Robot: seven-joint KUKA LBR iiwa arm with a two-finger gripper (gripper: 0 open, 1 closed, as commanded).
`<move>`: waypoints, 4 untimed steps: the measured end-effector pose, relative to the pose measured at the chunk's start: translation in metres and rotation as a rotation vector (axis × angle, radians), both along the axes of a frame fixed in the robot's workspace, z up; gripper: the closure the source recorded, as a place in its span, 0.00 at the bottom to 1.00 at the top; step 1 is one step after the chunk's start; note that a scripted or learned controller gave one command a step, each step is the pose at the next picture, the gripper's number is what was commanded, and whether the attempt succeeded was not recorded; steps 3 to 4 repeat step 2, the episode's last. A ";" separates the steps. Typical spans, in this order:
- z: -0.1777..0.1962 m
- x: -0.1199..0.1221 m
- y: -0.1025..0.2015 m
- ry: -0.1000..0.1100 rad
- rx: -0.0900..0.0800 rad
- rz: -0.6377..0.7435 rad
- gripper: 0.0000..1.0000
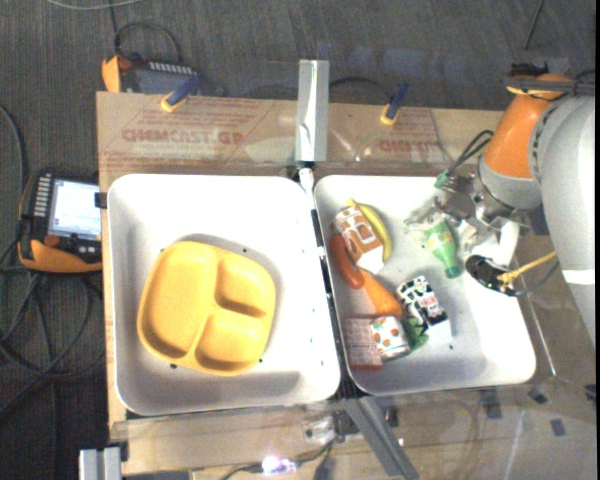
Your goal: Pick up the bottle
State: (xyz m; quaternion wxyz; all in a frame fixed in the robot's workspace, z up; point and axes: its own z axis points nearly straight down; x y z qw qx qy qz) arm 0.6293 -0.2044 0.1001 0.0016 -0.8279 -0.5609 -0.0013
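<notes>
The arm (572,183) is bulky, rounded and pale grey; a bright orange band (518,133) rings it above the wrist; the hand (458,211) is a cluster of dark metal parts with thin black cables.

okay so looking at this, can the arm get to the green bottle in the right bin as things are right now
Probably yes. The gripper is already right at the green bottle, near the right bin's upper right. Nothing lies on top of the bottle; the banana and carrot sit clear to its left.
</notes>
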 end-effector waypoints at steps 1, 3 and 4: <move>0.006 -0.001 -0.001 0.007 -0.005 0.003 1.00; 0.100 0.010 0.028 0.005 -0.005 -0.008 1.00; 0.100 0.010 0.028 0.005 -0.005 -0.008 1.00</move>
